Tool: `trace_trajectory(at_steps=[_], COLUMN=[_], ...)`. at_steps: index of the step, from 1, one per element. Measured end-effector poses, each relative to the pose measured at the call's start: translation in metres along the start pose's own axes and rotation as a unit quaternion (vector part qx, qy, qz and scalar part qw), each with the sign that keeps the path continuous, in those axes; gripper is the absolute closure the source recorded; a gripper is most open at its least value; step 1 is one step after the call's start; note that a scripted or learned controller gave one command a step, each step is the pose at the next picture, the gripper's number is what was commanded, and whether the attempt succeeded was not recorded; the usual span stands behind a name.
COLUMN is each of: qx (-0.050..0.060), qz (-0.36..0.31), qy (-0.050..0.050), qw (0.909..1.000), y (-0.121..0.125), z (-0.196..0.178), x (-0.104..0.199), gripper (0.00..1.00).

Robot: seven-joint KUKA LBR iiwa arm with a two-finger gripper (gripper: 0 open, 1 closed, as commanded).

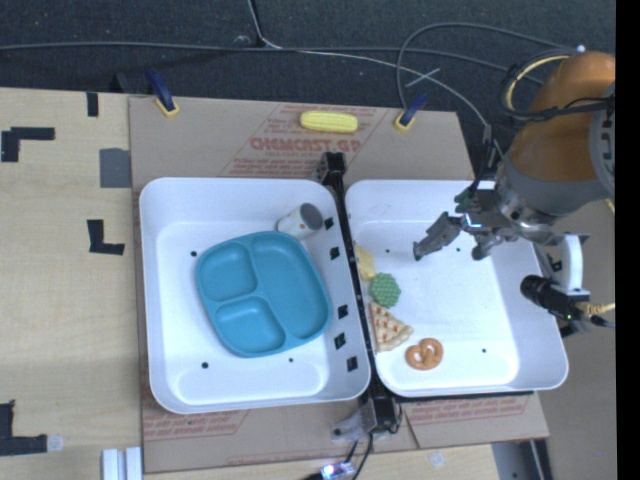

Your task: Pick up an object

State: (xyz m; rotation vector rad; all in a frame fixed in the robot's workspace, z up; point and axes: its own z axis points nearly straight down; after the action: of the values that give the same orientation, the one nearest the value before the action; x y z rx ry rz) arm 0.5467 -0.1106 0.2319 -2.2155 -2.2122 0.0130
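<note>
Fingers of the gripper (462, 242) are spreading wide apart over the right bin (500, 368), pinching nothing. Food items are lying below and to its left along that bin's left wall: a green broccoli piece (385, 290), a waffle slice (388, 325) just under it, and a pretzel (424, 354) nearer the front. All are sitting well apart from the fingertips. A blue divided plate (262, 293) is resting in the left bin (170, 268).

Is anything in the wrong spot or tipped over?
Yes. A yellow corn cob lies on the cardboard behind the bins, outside both. In the left bin, a white cup lies tipped on its side beside the blue plate.
</note>
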Motion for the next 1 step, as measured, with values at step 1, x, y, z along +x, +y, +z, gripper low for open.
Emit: trace_trajectory(at_steps=[1], qx=[-0.006], qz=[-0.001], qy=[-0.001], qw=[1.0], y=[0.0024], z=[-0.006], x=[0.0002], gripper=[0.0])
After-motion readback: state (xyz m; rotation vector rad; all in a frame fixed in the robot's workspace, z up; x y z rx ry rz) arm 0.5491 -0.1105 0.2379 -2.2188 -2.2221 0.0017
